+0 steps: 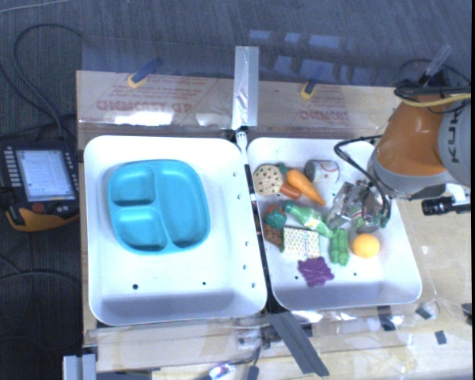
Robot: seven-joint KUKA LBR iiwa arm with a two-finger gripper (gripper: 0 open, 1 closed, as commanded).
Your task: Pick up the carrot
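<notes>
So here's what we've got: the carrot (pixel 302 184) is lying in the right bin (pixel 404 279), toward the far side, with its fat end up-left next to a round cookie (pixel 267 179) and its tip pointing down-right. That makes its long axis a diagonal, far-left to near-right. A white ball (pixel 325 169) sits just to its right, and a green bottle (pixel 306 216) lies just on the near side of it, running roughly parallel.

The fingers (pixel 359 206) are over the same bin, to the right of the carrot and a little nearer to us, above a green veggie (pixel 339 246) and close to an orange (pixel 366 245). We can't really tell how far open they are, since it's all a tangle of metal and cable from this angle. We don't see anything caught between them either.

So the relation that matters, as we read it: the carrot is left and slightly far of the fingers, near but not touching. We'd guess the arm needs to shift left and a bit away, and close across the carrot's diagonal rather than along it. The tip end is the closer part, but it's crowded by the ball and the bottle, so a sloppy approach could nudge those instead.

The left bin (pixel 103 291) just has a blue tray (pixel 157 204), well away from all this.
</notes>
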